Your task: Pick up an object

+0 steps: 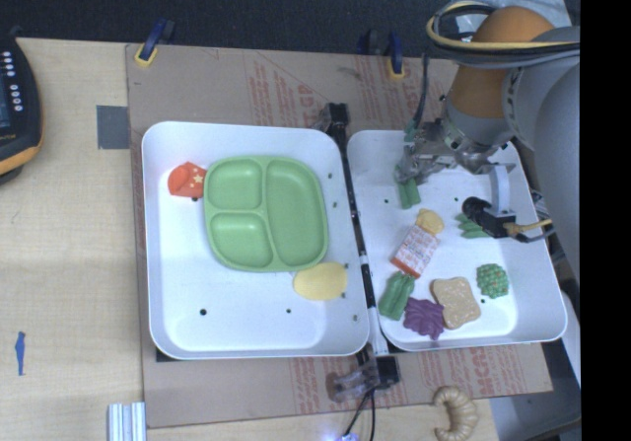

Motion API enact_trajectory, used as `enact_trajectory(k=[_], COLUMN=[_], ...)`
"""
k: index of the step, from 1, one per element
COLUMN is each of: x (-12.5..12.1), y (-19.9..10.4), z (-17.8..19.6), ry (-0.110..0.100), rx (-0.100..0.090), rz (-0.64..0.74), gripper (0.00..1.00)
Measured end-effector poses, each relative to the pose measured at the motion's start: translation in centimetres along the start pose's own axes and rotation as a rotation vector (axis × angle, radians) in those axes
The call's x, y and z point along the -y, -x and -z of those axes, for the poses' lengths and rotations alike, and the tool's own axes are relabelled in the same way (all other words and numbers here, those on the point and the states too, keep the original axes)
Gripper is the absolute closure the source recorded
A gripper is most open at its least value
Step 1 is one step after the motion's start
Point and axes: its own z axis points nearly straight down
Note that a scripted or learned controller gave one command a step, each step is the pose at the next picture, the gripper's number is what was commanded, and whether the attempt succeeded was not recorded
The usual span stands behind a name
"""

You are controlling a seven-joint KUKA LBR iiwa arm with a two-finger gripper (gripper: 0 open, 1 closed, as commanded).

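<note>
Black handset (pixel 15 99) at left edge, blue clamps (pixel 153 39), grey tape patch (pixel 112 126), possibly a croissant (pixel 455 412) off-bin

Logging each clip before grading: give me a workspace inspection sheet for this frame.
Surface: cardboard sheet bearing left bin and right bin.
Job's things: left bin holds green divided plate, red piece, yellow piece; right bin holds packet, toast, purple piece.
Clutter: curled object off the bins.
Grippers: claw low over the right bin's far corner.
Cables: hose loop on the arm.
Surroundings: clamps, handheld controller.
</note>
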Motion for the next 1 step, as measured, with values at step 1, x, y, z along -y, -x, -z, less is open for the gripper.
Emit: enact_trajectory(k=[1], x=[6.31], y=[-7.92], z=[9.42], ry=[0.007], rx=[-0.004], rz=[0.004], gripper=[1.00])
